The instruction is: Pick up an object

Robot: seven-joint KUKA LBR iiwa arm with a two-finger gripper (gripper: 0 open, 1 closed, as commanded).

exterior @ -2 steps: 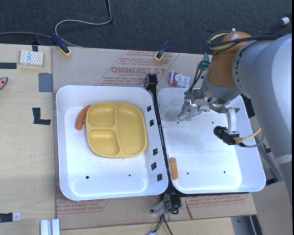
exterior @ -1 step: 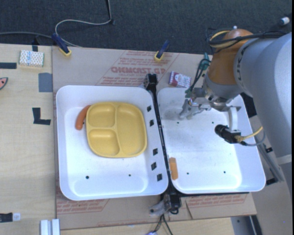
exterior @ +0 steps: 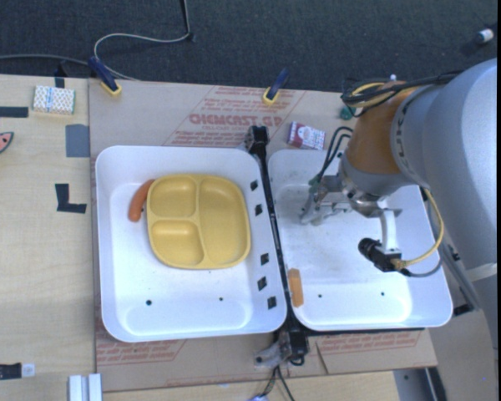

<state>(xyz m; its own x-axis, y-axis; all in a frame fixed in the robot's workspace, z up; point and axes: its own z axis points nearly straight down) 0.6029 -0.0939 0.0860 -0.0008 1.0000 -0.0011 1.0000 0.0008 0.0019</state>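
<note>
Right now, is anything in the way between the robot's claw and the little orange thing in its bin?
Nothing visible is. The gripper hangs over the right bin, and the small orange piece lies against that bin's left wall, with bare white floor between them.

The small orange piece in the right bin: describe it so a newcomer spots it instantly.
Start at the right bin, the one under the arm. Follow its left wall toward the near edge: the small orange piece lies there. It is short and stubby, unlike the longer orange sausage beside the yellow tray.

Slanted overhead view of both bins (exterior: 108, 249)
</note>
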